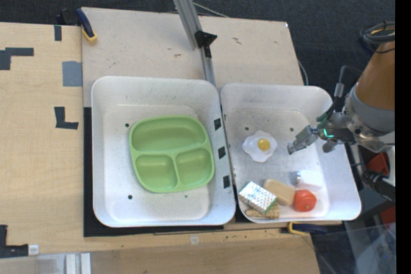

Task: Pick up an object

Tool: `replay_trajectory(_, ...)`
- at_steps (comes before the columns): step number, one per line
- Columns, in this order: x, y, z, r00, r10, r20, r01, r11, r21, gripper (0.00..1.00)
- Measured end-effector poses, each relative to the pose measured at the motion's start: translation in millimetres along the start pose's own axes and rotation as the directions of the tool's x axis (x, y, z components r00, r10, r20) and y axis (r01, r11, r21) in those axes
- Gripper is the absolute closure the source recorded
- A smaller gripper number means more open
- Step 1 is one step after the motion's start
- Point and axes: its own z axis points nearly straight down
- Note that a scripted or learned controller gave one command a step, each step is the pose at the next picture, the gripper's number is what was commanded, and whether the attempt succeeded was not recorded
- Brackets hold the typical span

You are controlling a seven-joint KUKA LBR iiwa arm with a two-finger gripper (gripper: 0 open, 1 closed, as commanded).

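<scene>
On the counter (160, 51), 2 white bins sit side by side: the left bin (103, 138) holds a green 3-section plate (171, 153), the right bin (337, 196) a fried-egg toy (260, 145), a patterned box (258, 197), a tan block (280, 191) and a red tomato-like toy (305, 201), the last 3 crowded along its near wall. Open floor remains at the bin's far side. The gripper (307, 139) reaches in from the right, its jaws parted with nothing between them, just right of the egg.
</scene>
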Motion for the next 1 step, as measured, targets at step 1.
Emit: replay_trajectory(1, -5.8, 4.7, 58.4, 1.0, 0.002, -0.001, -0.002, 1.0, 0.006, 0.0)
